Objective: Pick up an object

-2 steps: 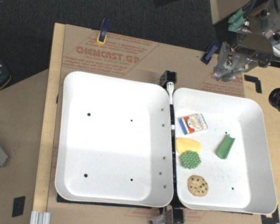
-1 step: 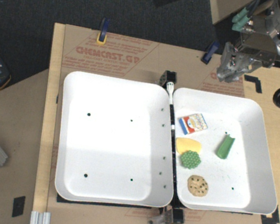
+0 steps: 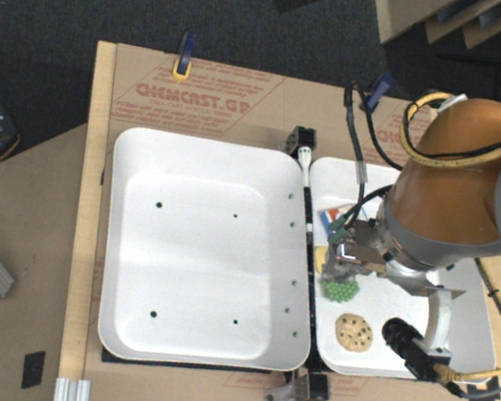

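One gripper [image 3: 347, 259] low in the right bin [image 3: 477, 323]; can't tell its state. Green knobbly object [image 3: 341, 289] sits just below it, touching or nearly. Looks light, soft, bumpy, so pinch across its middle. Cookie [image 3: 354, 333] lies further out, flat, harder to grab.

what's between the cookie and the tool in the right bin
In the camera view, a green bumpy object lies between the cookie and the tool, just under the tool, in the right bin.
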Tool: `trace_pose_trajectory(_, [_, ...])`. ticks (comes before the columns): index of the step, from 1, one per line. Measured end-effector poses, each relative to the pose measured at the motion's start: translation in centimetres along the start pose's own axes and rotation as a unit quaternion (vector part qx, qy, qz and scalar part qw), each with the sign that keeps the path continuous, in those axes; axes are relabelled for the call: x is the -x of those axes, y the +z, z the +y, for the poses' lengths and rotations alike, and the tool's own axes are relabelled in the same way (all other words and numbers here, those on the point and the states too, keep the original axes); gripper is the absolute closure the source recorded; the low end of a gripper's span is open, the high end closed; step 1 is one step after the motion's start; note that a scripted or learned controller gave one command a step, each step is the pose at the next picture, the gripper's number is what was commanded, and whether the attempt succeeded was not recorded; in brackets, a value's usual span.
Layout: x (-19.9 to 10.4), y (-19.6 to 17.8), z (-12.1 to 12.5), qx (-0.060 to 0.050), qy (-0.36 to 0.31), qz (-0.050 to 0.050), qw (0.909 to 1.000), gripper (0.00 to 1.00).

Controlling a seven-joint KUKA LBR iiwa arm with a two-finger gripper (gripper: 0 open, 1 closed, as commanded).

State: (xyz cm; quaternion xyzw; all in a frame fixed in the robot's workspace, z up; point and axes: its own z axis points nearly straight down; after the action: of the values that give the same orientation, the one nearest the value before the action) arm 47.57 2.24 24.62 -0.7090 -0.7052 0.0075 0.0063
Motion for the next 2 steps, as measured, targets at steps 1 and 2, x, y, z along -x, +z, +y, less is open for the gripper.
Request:
trace_pose_trajectory(1, [9.6, 4.3, 0.4, 0.007, 0.001, 0.001, 1.0, 1.0])
trace_pose_trajectory(2, [1.4, -5.3, 0.6, 0.014, -0.006, 0.001, 0.9999, 1.0])
